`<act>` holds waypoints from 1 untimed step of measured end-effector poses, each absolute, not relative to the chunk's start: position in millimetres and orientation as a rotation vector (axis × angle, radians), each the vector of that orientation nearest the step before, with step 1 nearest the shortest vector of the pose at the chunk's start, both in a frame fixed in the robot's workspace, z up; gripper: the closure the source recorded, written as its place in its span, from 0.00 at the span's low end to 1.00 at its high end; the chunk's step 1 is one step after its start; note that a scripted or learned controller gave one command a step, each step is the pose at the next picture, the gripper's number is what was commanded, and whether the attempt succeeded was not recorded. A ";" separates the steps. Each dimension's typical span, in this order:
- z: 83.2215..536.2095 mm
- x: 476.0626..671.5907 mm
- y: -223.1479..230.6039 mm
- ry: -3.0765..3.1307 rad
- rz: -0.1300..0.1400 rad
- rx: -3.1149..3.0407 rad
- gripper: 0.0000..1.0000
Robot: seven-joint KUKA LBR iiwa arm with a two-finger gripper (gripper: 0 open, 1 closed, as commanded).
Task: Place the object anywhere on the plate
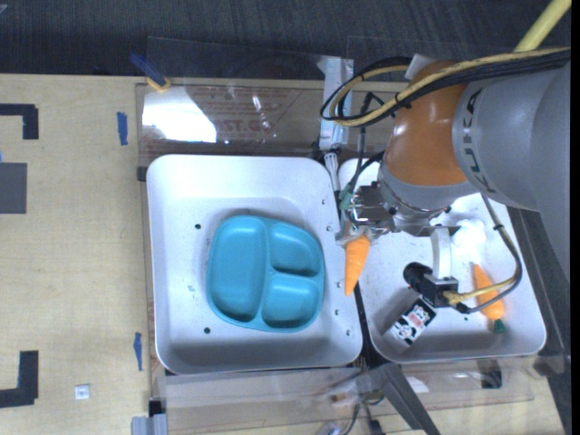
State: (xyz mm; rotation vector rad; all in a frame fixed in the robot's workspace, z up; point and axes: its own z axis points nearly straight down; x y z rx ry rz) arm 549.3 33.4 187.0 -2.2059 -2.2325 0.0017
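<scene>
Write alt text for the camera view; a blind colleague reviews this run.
The grey arm's pincer hangs over the seam between two white bins, an orange carrot pointing down beneath it. A blue divided plate sits in the left bin.

A turquoise plate [265,271] with three compartments lies flat in the middle of the left white bin [172,188]. An orange toy carrot [354,261] hangs point-down over the seam between the two bins, just right of the plate, its top held at the gripper [355,235] and not touching the plate.
</scene>
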 end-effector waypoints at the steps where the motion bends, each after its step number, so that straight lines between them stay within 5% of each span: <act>1: 186.2 549.1 32.8 -2.231 0.004 -2.206 0.00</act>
